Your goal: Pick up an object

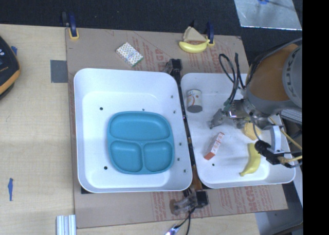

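The metal two-finger pincer (222, 119) hangs low over the right-hand shallow white bin (205, 177), in its upper middle part, with its tips pointing towards the left of the view. Whether it is open or closed cannot be told, since the tips blur into a single grey shape, and nothing can be seen gripped there. Behind it the grey arm with its orange band (272, 82) comes in from the right, trailing black cables (230, 72) over the bin's far rim.

In the same bin, a small grey-and-white cylindrical cup (194, 100) stands up and to the left of the pincer, near the bin's left wall. Below the pincer lies a slim white-and-orange stick-shaped packet (214, 145), tilted, apart from the tips. A yellow banana (252, 161) lies near the bin's lower right corner, partly behind a black part of the arm.

The left-hand shallow white bin (87, 126) holds a blue plastic divided tray with three compartments (140, 142), lying flat.

On the brown board beyond the bins rest a second yellow banana-shaped object (194, 46) and a small white patterned square pad (129, 53).
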Robot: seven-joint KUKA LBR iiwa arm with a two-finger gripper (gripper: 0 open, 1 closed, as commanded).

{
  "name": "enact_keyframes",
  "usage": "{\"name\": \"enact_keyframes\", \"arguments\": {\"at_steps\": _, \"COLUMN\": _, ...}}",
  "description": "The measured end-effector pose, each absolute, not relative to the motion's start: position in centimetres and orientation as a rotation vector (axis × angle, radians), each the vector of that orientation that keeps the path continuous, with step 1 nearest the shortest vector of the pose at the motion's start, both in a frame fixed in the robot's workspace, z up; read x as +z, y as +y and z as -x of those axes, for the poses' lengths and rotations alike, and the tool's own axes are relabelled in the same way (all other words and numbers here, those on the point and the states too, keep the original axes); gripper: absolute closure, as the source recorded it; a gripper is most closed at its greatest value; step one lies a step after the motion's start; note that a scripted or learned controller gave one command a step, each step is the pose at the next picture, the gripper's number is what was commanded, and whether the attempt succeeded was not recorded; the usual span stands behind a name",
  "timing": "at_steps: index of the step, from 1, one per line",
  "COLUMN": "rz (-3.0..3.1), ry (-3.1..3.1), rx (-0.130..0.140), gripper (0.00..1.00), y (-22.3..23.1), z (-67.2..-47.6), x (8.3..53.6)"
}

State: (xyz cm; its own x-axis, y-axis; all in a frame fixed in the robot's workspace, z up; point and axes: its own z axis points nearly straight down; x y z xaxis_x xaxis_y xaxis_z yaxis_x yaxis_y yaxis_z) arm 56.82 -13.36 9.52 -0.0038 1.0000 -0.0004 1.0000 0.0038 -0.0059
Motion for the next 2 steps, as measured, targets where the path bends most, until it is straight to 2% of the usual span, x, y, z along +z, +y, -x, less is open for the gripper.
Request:
{"name": "enact_keyframes", "arguments": {"at_steps": 1, "rz": 2.216, "ry": -2.226, "rx": 0.002, "gripper": 0.00, "y": -15.9, "z": -65.7, "x": 9.2}}
{"name": "enact_keyframes", "arguments": {"at_steps": 2, "rz": 2.215, "ry": -2.226, "rx": 0.001, "gripper": 0.00, "y": -8.2, "z": -61.4, "x": 19.3}}
